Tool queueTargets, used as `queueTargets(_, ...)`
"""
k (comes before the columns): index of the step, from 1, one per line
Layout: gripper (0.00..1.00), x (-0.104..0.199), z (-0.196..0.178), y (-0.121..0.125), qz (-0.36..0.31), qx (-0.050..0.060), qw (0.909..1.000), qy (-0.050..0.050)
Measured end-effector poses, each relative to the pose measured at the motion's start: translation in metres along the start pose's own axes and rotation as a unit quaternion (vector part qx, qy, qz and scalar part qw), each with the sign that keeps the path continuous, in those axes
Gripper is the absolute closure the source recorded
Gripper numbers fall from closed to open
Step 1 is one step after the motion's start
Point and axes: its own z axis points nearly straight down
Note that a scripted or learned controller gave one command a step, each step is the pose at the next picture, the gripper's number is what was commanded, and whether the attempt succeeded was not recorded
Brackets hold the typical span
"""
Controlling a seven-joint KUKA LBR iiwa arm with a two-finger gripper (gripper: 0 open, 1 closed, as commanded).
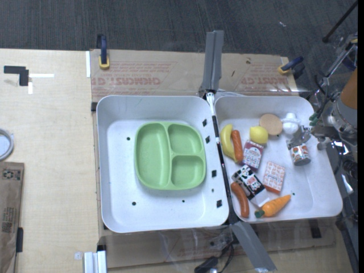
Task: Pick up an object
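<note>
Can (300, 154) beside gripper (310, 131)

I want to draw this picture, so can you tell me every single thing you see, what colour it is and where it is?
bins: 2, white, side by side on the bench
divided plate: 1, green, in the left bin
banana: 1, yellow, right bin, by the divider
lemon: 1, yellow, right bin, near the top
sausages: 2, red-orange, right bin, one beside the banana, one lower
carrot: 1, orange, right bin, bottom
small cartons: 3, printed, middle of the right bin
round bun: 1, tan, right bin, top
can: 1, silver with a label, right bin, right side
clamps: 2, blue and yellow, back edge
gripper: 1, grey metal, over the right bin's right side
</note>
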Motion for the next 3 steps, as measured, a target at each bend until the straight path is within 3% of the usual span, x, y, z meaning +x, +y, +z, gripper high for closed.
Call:
queueTargets(1,0.0,0.037,-0.002,-0.002,0.061,0.0,0.9982,0.0)
queueTargets(2,0.0,0.074,0.054,-0.009,0.112,-0.005,0.9937,0.0)
queueTargets(3,0.0,0.125,0.053,0.072,0.07,-0.007,0.9975,0.0)
